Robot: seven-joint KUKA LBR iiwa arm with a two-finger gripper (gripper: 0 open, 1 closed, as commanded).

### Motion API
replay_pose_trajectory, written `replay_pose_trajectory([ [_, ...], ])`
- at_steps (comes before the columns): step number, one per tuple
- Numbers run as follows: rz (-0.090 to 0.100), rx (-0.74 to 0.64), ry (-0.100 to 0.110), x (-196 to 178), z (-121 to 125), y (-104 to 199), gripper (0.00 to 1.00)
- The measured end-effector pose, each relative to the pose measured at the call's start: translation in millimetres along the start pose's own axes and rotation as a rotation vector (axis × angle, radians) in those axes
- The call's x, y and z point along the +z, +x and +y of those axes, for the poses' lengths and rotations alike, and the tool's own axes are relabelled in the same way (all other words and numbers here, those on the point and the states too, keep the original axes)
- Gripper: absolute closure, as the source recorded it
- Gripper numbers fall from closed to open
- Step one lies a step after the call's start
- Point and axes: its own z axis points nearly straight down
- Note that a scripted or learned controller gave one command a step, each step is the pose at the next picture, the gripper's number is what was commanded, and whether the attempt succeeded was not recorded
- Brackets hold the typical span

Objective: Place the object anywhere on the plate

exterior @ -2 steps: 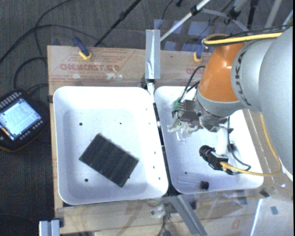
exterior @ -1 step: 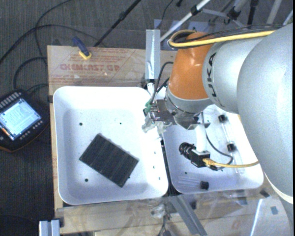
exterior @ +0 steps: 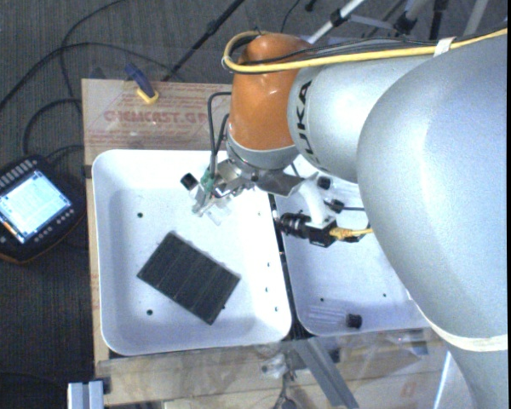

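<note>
Dark grey carpet surrounds the bench, crossed by loose black cables. At far left a handheld control pendant [exterior: 27, 207] lies on the floor with its screen lit. A wooden board [exterior: 153, 118] under the bins carries a small blue clamp [exterior: 141, 84] near its upper edge.

Left bin [exterior: 102, 254]: a shallow white tray. A dark, ribbed rectangular plate [exterior: 188, 277] lies flat on its floor, rotated at an angle, toward the lower middle. No object rests on the plate.

Above the plate, near the bin's upper right, the gripper [exterior: 206, 203] hangs from the orange-banded wrist [exterior: 264, 100]. Its tip sits close to the bin floor. Whether the claw is wide, narrow or holding anything cannot be determined at this resolution. A small dark item [exterior: 188, 181] lies just beside the gripper on its left; this may be the task object, but identification is uncertain.

Right bin [exterior: 341, 313]: largely covered by the arm body. A small dark piece [exterior: 354, 320] is visible near its lower edge.

Assessment: placement is not yet complete.

Fault risks:
- If the claw closes beside the small item rather than around it, the arm will travel with nothing held.
- A small item can slip out during transfer.
- Release short of the angled plate would leave the item on the bare bin floor.
</note>
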Motion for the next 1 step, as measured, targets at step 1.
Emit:
replay_pose_trajectory([
  [1, 0.0, 0.001, -0.001, -0.3, 0.1, -0.1, 0.0],
])
